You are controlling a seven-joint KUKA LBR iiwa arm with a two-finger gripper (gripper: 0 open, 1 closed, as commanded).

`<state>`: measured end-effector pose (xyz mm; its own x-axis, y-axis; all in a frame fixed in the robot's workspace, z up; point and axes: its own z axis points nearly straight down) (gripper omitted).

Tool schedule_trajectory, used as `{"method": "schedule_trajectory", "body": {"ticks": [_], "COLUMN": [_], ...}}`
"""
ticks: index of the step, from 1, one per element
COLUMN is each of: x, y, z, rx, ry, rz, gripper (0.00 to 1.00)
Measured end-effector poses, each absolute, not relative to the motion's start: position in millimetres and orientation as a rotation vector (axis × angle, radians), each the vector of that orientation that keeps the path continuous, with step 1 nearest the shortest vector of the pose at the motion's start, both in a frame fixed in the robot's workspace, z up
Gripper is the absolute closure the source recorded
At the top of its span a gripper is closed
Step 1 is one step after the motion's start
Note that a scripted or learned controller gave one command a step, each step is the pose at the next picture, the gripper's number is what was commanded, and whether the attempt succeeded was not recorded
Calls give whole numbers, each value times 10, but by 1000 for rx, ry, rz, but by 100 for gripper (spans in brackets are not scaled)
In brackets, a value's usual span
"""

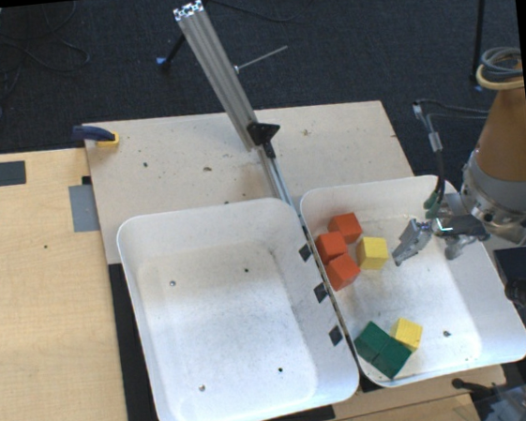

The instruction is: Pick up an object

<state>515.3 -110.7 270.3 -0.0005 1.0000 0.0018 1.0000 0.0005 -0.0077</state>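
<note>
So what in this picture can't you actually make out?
- Gripper, camera view: too small and blurred to tell its fingers apart.
- Arm: cut off by the right edge.
- Green blocks: pressed together; whether one or two is unclear.
- Lowest orange block: partly behind the right bin's wall.

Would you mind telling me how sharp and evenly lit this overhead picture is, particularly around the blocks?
Camera view: even, soft light with faint shadows; the orange blocks, yellow blocks and green block read clearly, edges slightly soft; the gripper is a bit blurred; the right bin looks bright, no hard glare.
</note>
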Motion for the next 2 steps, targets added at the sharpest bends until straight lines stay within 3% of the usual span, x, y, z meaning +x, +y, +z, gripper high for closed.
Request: {"method": "schedule_trajectory", "body": {"ticks": [1, 2], "x": [5158, 5196], "y": [-1122, -1122], "z": [2724, 2276], "rx": [-2225, -2218], "ry": [-2215, -2214], "rz": [2, 7], "gripper": [0, 0]}}
